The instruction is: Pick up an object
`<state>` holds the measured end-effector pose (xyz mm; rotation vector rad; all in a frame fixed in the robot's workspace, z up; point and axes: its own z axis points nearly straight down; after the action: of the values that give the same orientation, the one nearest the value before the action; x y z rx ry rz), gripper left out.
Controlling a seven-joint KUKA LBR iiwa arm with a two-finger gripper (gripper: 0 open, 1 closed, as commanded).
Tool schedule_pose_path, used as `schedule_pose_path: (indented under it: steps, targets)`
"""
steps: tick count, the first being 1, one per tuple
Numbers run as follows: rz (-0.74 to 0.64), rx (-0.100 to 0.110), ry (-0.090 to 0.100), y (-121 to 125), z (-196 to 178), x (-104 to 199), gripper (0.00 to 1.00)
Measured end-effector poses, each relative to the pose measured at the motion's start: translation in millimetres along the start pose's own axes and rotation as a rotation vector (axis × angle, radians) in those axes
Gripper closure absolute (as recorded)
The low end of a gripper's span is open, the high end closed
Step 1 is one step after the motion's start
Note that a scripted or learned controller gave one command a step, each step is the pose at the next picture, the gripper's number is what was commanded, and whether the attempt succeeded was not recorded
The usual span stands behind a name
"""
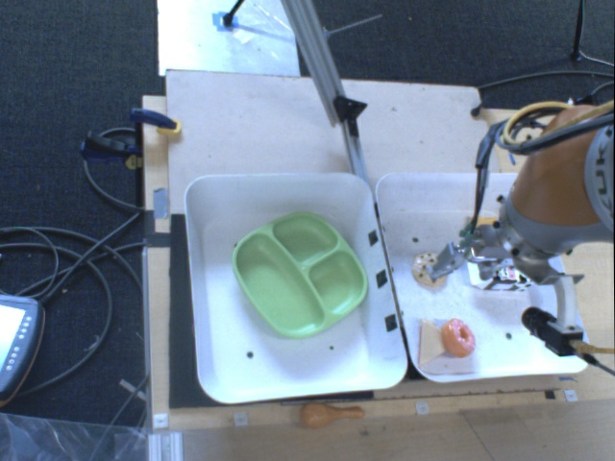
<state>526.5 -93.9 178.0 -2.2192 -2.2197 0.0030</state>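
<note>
In the right bin [437, 200], a small round tan cookie-like piece [421, 270] lies near the left wall. My gripper [449, 260] hangs low right beside it, at its right edge, with the orange-banded arm [562, 185] behind. A pink donut [459, 337] rests on a beige slice [431, 345] near the bin's front edge, apart from the gripper.
The left bin [216, 353] holds a green divided plate [301, 274]. A slanted metal pole [322, 60] comes down to the divider between the bins. A brown object [332, 413] lies on the bench in front of the bins. Cables and a blue clamp [144, 123] sit at the far left.
</note>
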Motion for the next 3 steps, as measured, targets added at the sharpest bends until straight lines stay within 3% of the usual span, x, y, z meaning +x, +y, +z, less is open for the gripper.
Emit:
schedule_pose_path:
  steps: [1, 2, 3]
  targets:
    - [0.000, 0.002, 0.001, -7, 57, 7, 0.00]
    - [0.001, -0.007, 0.000, -4, 43, 7, 1.00]
    - [-0.004, -0.010, -0.001, -11, -4, 7, 1.00]
